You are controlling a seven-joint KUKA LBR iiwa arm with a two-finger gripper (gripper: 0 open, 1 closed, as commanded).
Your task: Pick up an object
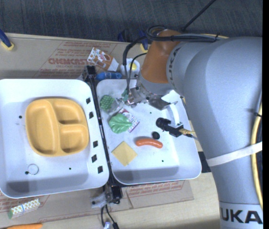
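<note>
Cardboard (53,61) printed "CHEMCAST"; arm (230,128) marked "UKA".

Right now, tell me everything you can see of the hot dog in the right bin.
The hot dog is a small orange-red toy sausage, smooth and glossy like plastic, gently curved. It lies flat on the right bin floor, roughly level across the view, just right of the yellow cheese slice and apart from it. Nothing grips it.

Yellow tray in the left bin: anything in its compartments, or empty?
Empty. The yellow tray lies flat in the left bin, and all its compartments show bare yellow plastic.
</note>
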